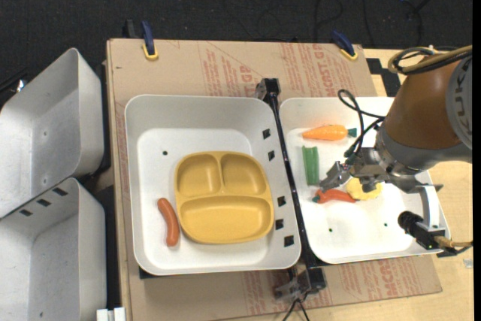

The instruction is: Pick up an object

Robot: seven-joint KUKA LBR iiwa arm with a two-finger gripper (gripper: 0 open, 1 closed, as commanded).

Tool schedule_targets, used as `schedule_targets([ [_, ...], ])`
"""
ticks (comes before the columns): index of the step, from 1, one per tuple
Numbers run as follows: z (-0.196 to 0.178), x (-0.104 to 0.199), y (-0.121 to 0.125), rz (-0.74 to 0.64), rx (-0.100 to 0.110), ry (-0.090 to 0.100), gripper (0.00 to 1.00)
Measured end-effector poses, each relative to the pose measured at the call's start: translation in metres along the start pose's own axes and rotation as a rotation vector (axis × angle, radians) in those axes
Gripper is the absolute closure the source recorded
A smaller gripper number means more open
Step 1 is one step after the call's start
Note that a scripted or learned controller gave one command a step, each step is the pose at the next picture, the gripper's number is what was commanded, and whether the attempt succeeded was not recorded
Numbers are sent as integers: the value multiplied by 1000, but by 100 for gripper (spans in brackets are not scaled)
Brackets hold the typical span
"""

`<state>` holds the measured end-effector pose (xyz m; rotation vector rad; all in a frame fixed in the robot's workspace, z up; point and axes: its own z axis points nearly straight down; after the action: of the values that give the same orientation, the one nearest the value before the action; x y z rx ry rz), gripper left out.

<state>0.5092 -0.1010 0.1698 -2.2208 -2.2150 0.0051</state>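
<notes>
With the gripper [340, 178] lowered just above the red-orange piece [335, 196] beside the green stick [310, 165] (whether the claw is released or clenched cannot be told), a neighbouring yellow piece [370, 190] could be nudged instead of anything being grasped.

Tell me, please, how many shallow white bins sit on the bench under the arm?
2: the left bin holds a yellow divided plate and a sausage; the right bin holds a carrot, a green piece and the gripper.
</notes>
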Motion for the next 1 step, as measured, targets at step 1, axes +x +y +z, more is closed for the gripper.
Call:
schedule_targets([
  [1, 57, 2, -11, 0, 2, 1, 0],
])
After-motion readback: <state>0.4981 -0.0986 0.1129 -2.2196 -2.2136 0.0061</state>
